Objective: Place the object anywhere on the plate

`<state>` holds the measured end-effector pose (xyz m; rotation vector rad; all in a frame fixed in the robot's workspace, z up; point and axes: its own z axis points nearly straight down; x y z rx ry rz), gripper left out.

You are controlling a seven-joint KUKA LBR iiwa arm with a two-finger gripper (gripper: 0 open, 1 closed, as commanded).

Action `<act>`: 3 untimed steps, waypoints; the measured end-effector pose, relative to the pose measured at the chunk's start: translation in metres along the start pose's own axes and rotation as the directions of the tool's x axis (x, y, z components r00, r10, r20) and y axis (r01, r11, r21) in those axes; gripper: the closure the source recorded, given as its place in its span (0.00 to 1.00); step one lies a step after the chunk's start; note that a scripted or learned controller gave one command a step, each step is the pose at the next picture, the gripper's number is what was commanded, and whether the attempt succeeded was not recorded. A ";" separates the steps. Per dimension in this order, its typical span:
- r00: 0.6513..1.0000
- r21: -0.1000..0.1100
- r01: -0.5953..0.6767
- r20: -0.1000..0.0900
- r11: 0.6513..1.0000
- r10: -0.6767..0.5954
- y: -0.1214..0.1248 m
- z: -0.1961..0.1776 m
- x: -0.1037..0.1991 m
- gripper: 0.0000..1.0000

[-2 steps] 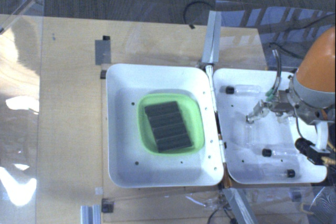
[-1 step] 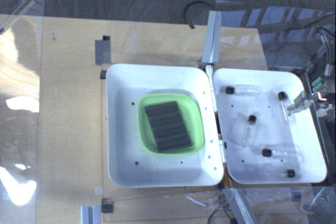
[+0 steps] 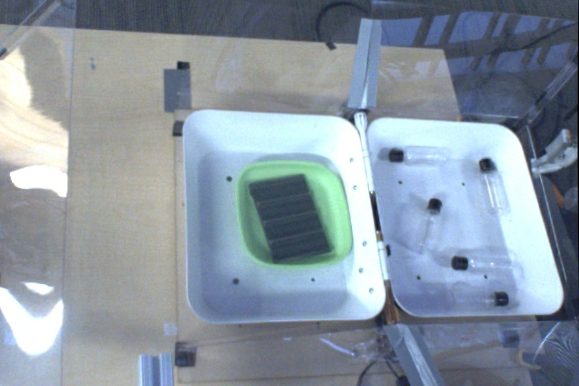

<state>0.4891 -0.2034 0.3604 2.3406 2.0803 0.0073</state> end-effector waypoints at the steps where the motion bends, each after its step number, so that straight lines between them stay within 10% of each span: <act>1: 0.997 -0.003 -0.072 0.001 0.997 0.072 0.000 -0.077 0.003 0.00; 3: 0.976 0.000 -0.218 0.001 0.976 0.218 0.000 -0.076 0.006 0.00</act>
